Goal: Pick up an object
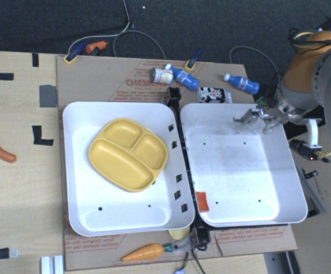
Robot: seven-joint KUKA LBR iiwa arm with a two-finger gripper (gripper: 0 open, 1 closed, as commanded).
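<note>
Yellow plastic divided plate lies flat in the left bin, probably light, stiff and slick; its raised rim looks the best place to pinch. Open floor surrounds it, bin walls near. The gripper hangs over the right bin's far edge, fingers apparently apart, holding nothing

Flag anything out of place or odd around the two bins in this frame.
Most items lie outside the bins: a carrot below the left bin, a sausage far left, and two blue bottles behind. The yellow plate sits askew in the left bin. The tool hovers at the right bin's back edge.
</note>
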